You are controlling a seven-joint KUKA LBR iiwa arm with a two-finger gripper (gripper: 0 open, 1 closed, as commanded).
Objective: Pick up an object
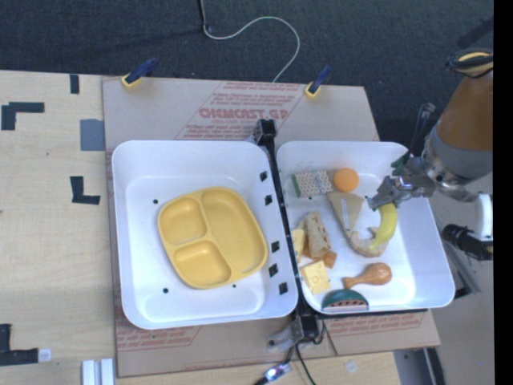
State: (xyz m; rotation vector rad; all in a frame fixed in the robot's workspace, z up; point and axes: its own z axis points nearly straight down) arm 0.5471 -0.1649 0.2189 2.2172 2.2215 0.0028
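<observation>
Pincer [388, 201] sits at banana [386, 224] top end, right bin [425, 283] approx 3 o'clock; can't tell its opening or any hold, so I'd center over fruit w/ jaws straddling before closing.

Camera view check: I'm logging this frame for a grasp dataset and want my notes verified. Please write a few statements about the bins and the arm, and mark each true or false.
1. A yellow divided tray lies in the left bin. True.
2. The orange ball sits in the left bin. False: it is in the right bin, near its far side.
3. The gripper is over the right bin, right at the upper end of the banana. True.
4. The drumstick lies on the yellow divided tray. False: it lies on the right bin's floor, near the front.
5. Two clamps pin the cardboard's far edge. True.
</observation>
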